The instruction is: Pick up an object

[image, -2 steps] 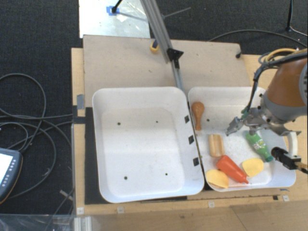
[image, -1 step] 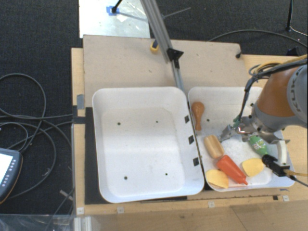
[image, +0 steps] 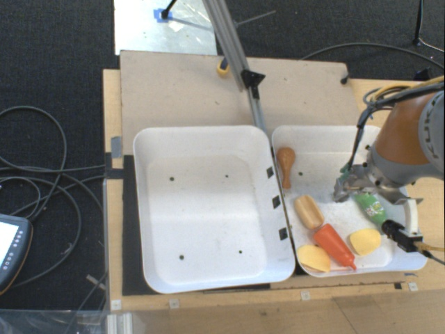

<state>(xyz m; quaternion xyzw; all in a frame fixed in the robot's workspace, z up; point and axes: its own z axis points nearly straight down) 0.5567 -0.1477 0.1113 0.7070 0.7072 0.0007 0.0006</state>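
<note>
Dark carpet and loose cables ring your bench (image: 181, 89); two white bins sit side by side on it. Left bin (image: 208, 207) bare. Right bin (image: 320, 148) holds everything: brown wooden piece (image: 286, 163) by the divider, bread roll (image: 309, 211), orange carrot (image: 334, 245), two yellow pieces (image: 314, 258) (image: 365, 241) near the front rim. Green bottle (image: 370, 207) lies just right of the hand (image: 345, 186), long axis running diagonally toward the front-right corner; contact unclear, possibly touching. You can't tell the hand's opening from here. Open floor sits behind the hand, toward the bin's back wall.
</note>
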